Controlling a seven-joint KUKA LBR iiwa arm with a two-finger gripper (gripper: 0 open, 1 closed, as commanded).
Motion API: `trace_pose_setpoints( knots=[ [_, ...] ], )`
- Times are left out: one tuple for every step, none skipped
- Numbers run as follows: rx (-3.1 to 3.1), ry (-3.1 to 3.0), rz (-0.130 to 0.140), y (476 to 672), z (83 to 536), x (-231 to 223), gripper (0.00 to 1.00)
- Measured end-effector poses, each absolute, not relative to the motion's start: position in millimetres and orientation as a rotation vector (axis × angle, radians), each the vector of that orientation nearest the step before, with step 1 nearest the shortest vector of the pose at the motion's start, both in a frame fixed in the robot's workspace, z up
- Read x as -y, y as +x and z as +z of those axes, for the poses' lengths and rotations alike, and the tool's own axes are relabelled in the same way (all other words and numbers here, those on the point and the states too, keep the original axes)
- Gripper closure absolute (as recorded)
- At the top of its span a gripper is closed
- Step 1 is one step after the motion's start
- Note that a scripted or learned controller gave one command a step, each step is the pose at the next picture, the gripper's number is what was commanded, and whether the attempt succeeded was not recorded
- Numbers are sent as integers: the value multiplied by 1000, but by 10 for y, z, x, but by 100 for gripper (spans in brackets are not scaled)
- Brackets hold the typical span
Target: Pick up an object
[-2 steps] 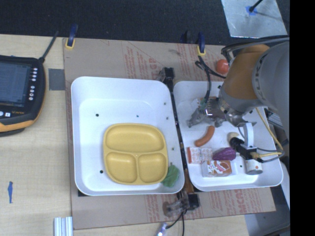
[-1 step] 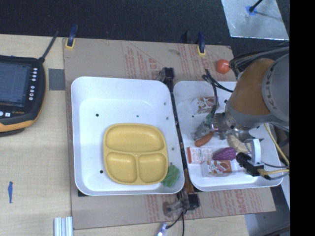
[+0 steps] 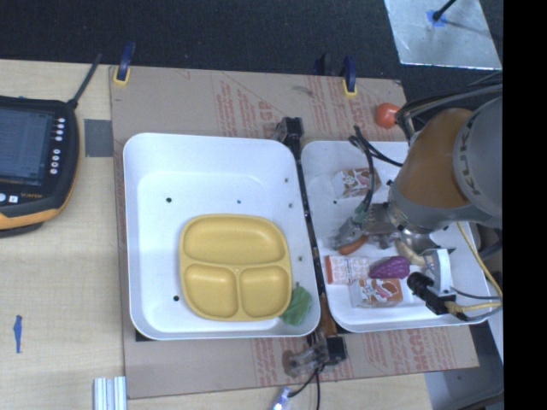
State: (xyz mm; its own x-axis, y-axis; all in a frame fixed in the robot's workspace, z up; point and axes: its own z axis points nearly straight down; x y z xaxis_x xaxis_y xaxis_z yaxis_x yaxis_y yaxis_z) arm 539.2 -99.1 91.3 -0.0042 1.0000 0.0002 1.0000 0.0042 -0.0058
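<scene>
My gripper [image 3: 352, 231] hangs low over the left middle of the right bin [image 3: 385, 323], with the grey and orange arm [image 3: 436, 173] reaching in from the right. Just under it lies a small orange-red object [image 3: 351, 247], partly covered by the gripper. A purple object [image 3: 390, 267] sits a little to the right. Two red-and-white packets [image 3: 346, 269] [image 3: 379, 291] lie flat near the bin's front. A third packet [image 3: 355, 180] lies toward the back.
The left bin [image 3: 154, 178] holds a yellow divided plate [image 3: 235, 266] and a green item [image 3: 297, 306] at its front right corner. An orange ball [image 3: 386, 114] rests on the cardboard behind the right bin. A control pendant [image 3: 30, 161] sits far left.
</scene>
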Motion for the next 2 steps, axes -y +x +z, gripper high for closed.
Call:
trace_pose_setpoints(
  knots=[
    [2223,-2217,3,5677,919,1352,0],
    [2224,-2214,6,5675,1019,1357,100]
  ],
)
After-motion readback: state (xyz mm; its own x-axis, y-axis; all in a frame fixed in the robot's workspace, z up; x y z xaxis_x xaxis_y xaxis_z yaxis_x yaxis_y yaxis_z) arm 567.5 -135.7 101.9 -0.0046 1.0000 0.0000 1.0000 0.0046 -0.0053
